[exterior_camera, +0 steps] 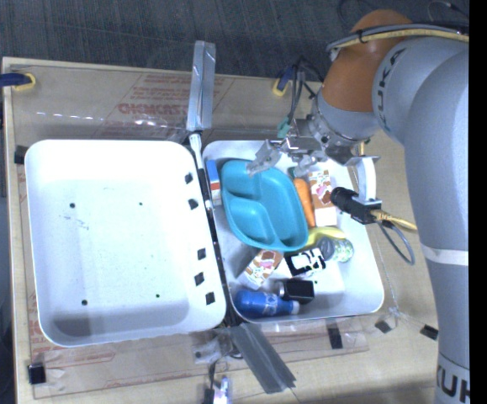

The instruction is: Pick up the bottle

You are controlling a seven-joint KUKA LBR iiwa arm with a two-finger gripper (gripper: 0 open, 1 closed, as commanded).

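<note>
The bottle [267, 303] lies on its side at the near edge of the right bin [366, 291], blue in the body with a dark cap just beside it toward the arm. Its long axis runs roughly along that near wall, left to right across the camera view, and the cap end seems to point right, though the join is small and hard to read. A blue divided dish [264, 206] fills the middle of the bin, with an orange stick [304, 200] along its right side, and small packets crowd between the dish and the bottle.

The gripper [287, 151] sits at the far end of the same bin, above the top corner of the dish, well apart from the bottle. How wide its jaws stand I cannot tell; the metal parts there blur together, and nothing can be seen held in it.

To do this step well, the arm likely needs to travel over the dish toward the near wall, turn the wrist so the jaws close across the bottle's short width, and come down on the blue body, clear of the wall and of the dark piece beside it
</note>
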